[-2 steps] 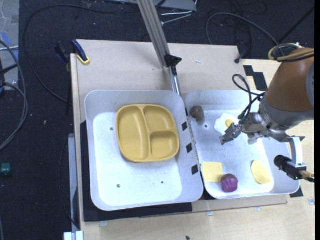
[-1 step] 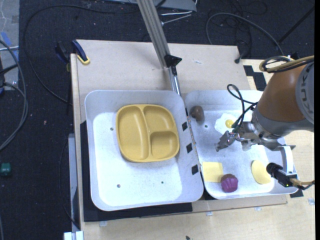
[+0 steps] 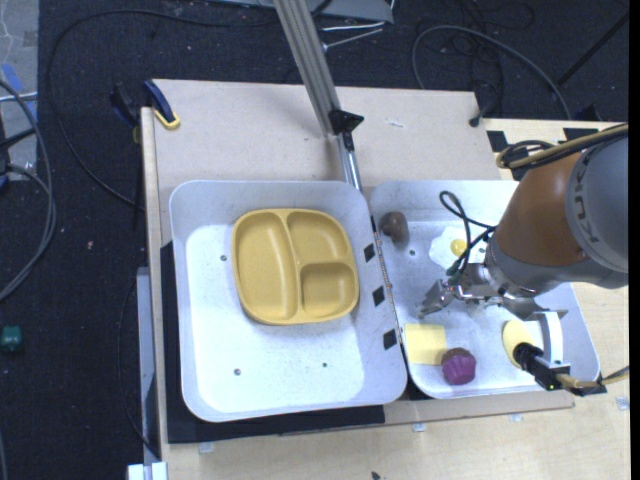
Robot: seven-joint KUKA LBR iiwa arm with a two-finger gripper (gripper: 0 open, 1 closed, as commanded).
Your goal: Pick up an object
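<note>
I see the table [image 3: 260, 128], a pale wooden surface, carrying two shallow white bins set side by side. The left bin [image 3: 210, 368] holds a yellow tray [image 3: 296, 266] with three compartments, lying flat in the upper middle of the bin, well clear of the walls. The right bin [image 3: 425, 198] touches the left one along their shared edge, where small black clips sit.

The arm [image 3: 560, 223] comes in from the right, its orange band and grey body hanging over the right bin and hiding much of its far side. The end effector [image 3: 440, 303] sits low over the middle of the right bin, pointing toward the shared edge. I cannot tell how it stands, since its tip is small and dark against the bin, and I see nothing clearly gripped in it.

The things to pick all lie in the right bin. A yellow block [image 3: 423, 344] rests near the front left corner, just below the end effector. A purple ball [image 3: 458, 366] lies just beside the block, to its right, near the front wall. A brown lump [image 3: 395, 227] sits near the upper left of the bin, close to the shared edge. A yellow piece [image 3: 518, 338] shows at the front right, partly behind a white part of the arm. A small yellow bit [image 3: 457, 247] lies on a white patch under the arm's cable.

A grey pole [image 3: 305, 48] slants across the top of the table.
</note>
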